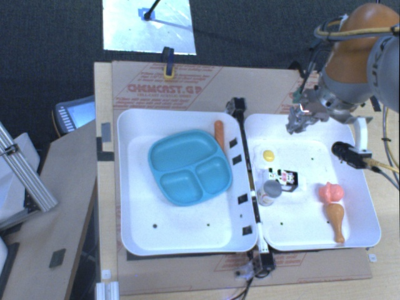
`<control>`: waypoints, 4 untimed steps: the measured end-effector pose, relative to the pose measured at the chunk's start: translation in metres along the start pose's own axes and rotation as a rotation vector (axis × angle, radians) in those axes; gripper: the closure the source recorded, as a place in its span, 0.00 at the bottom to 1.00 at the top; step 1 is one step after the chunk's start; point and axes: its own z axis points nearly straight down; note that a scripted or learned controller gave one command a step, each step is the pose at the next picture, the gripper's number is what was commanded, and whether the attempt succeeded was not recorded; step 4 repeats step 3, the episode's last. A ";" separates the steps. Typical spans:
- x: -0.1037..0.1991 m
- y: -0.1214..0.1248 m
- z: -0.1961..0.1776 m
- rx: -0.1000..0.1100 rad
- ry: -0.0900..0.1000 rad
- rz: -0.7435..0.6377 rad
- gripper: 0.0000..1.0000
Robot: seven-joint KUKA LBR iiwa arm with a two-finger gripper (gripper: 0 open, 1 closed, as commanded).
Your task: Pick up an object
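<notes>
My gripper (pixel 296 125) hangs over the back of the right bin (pixel 362 230), with nothing seen between its fingers. Below it lie a small yellow piece (pixel 268 155), a black and white block (pixel 287 179) and a grey round cap (pixel 272 189) near the bin's left wall. A pink and tan toy ice cream cone (pixel 334 206) lies at the right side of that bin. In the left bin (pixel 134 230) sits a blue divided plate (pixel 189 167), with an orange carrot-like stick (pixel 219 135) just behind it.
The divider between the bins (pixel 245 167) carries black clips. A cardboard sheet (pixel 187 86) lies under both bins, with a yellow clamp (pixel 169 67) at its back edge. A tablet (pixel 74 115) and metal rails (pixel 25 174) stand at the left.
</notes>
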 end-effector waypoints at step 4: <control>0.165 -0.006 -0.009 0.001 0.000 0.000 1.00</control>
